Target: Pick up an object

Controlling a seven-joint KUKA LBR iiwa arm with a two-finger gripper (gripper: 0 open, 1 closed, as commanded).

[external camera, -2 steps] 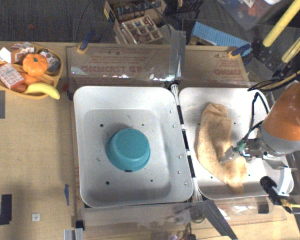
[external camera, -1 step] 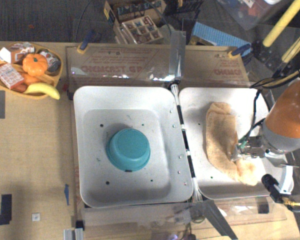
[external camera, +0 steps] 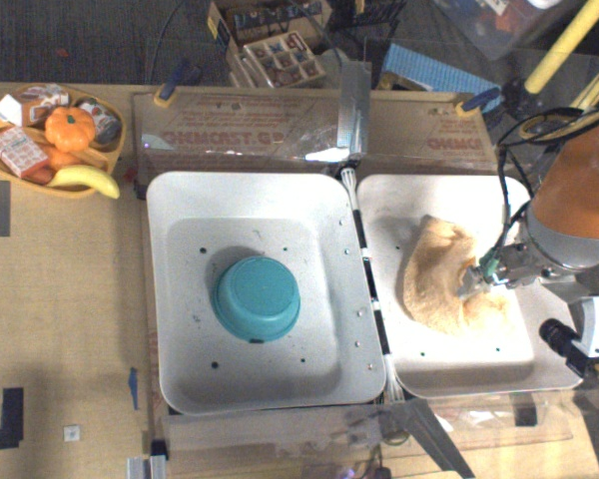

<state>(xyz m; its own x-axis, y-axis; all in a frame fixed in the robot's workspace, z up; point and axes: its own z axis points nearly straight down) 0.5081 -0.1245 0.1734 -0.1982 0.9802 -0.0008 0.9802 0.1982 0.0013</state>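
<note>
Arm: grey KUKA with orange band [external camera: 577, 193], reaching in from the right side over the right bin.
Gripper [external camera: 476, 275]: low over the right bin, at the right edge of the cloth, touching or pressed into it. Finger state: cannot tell; the tips are blurred against the fabric.
Cloth [external camera: 434, 272]: tan, crumpled, lying in the middle of the right bin [external camera: 419, 367], bunched toward its right side.
Bowl [external camera: 258, 297]: teal, upside down, near the centre of the left bin [external camera: 180, 208], well apart from the gripper.
Bins: two white, side by side, edges touching along the middle.
Bench, far left corner: shallow basket [external camera: 40, 138] holding toy food, with an orange pumpkin [external camera: 70, 128] and a banana [external camera: 85, 179].
</note>
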